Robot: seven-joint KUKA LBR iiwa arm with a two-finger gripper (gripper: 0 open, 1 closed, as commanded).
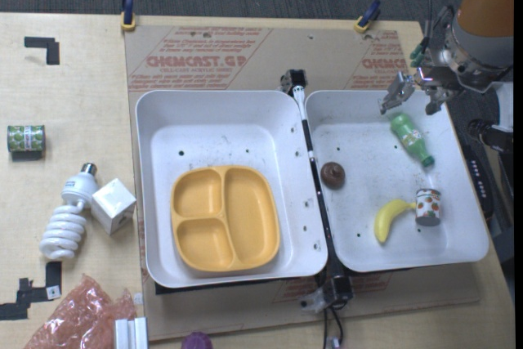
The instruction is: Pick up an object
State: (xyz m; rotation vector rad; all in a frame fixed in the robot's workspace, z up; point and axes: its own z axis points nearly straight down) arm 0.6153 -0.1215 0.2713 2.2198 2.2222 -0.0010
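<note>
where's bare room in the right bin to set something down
Bare floor lies in the right bin between the brown ball and the bottle, and left of the banana. Crowded: banana and can together, hand above the bottle.

two shallow white bins sit side by side on the tabletop (73,94). the left bin (155,176) holds a yellow divided plate (225,218). the right bin (458,241) holds a green bottle (410,139) lying tilted near its far right corner, a small brown object (332,173) near its left wall, a banana (391,219) and, just beside it, a small can (427,207). the end effector (415,92) hangs over the far edge of the right bin, just above the bottle, its fingers spread with nothing between them. left of the bins lie a coiled light bulb (67,217), a white cube (113,205) and a green can (26,139).
</note>
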